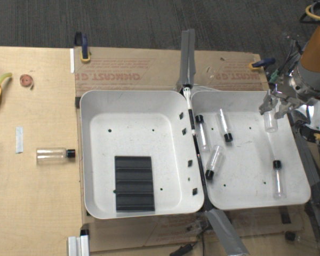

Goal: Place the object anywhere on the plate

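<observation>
- The dark ribbed plate lies closest to the viewer, flat on the floor of the left bin and close to its front rim. Nothing rests on it.
- The right bin holds 4 loose clear vials with black caps: 1 along the dividing wall, 1 beside it, 1 lower down and 1 toward the right side.
- The gripper hangs over the back right corner of the right bin, with a 5th clear vial right at its tip. I cannot tell whether the tool is wide, narrow or clamped on that vial, since the glass and metal blur together.
- The step in hand looks like the pick, or the start of the lift, so the task is at an early stage.
- To do it well, make sure of a firm grip across the tube's middle, because smooth round glass is likely to slip or swing.
- Raise it high enough to clear the wall between the 2 bins, then carry it left and toward the front.
- Lower it close to the ribs and lay it along them, so that it settles in a groove and cannot roll off.
</observation>
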Robot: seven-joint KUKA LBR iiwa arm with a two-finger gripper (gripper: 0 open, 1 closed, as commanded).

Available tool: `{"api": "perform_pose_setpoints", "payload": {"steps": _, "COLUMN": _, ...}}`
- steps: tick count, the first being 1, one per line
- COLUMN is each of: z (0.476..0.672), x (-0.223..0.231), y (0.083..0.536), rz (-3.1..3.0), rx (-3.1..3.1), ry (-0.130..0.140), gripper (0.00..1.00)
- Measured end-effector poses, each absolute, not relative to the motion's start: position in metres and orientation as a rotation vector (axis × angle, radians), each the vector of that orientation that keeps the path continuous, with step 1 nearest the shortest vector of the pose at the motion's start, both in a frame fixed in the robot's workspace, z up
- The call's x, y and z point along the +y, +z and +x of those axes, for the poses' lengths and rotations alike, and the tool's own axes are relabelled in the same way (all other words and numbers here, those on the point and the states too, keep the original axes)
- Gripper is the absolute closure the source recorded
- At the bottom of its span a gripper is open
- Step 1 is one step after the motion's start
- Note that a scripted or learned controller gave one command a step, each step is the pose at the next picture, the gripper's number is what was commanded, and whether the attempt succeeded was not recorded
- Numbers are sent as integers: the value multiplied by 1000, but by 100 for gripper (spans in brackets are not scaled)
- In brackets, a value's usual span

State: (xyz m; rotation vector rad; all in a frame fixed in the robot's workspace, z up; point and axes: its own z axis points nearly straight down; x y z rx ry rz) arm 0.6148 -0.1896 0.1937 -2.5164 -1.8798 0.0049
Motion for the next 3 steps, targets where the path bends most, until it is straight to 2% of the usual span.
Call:
{"api": "perform_pose_setpoints", "payload": {"steps": 1, "z": 615, "x": -190, "y": 194, "rz": -2517, "rx": -1879, "ry": 5, "gripper": 0}}
{"api": "perform_pose_setpoints", "payload": {"steps": 2, "z": 659, "x": -211, "y": 239, "rz": -2384, "rx": -2049, "ry": 2, "gripper": 0}}
{"api": "perform_pose_setpoints", "payload": {"steps": 3, "z": 659, "x": -205, "y": 410, "rz": -2298, "rx": -2142, "ry": 3, "gripper": 0}}
